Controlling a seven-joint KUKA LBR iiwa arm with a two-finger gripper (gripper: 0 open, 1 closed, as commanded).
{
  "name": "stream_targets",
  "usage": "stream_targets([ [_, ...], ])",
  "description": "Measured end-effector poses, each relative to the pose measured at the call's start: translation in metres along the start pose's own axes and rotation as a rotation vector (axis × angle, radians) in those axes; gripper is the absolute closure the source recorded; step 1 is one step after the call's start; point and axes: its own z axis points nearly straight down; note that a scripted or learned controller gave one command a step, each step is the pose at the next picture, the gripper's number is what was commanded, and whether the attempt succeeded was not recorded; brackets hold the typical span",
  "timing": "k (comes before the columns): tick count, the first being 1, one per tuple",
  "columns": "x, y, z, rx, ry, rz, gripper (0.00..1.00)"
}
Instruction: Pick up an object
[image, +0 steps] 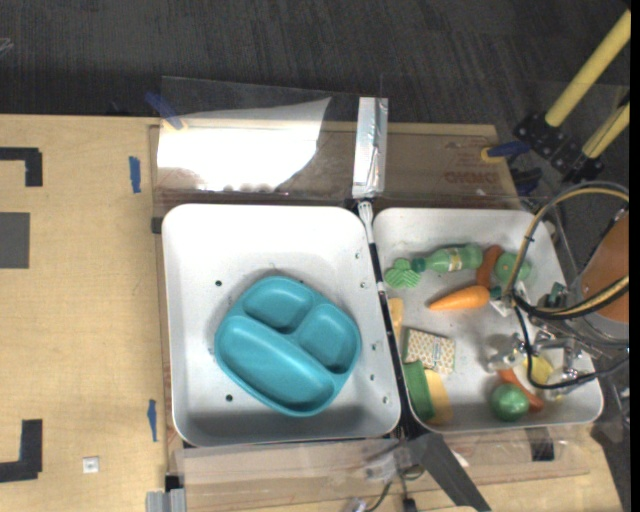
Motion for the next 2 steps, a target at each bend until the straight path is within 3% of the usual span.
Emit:
stream_targets([
  [1,-0.088,-0.035,-0.007,0.002,0.008,0.287,0.00],
  [2,-0.162,-0.053,0.003,0.002,0.007,0.334,0.00],
])
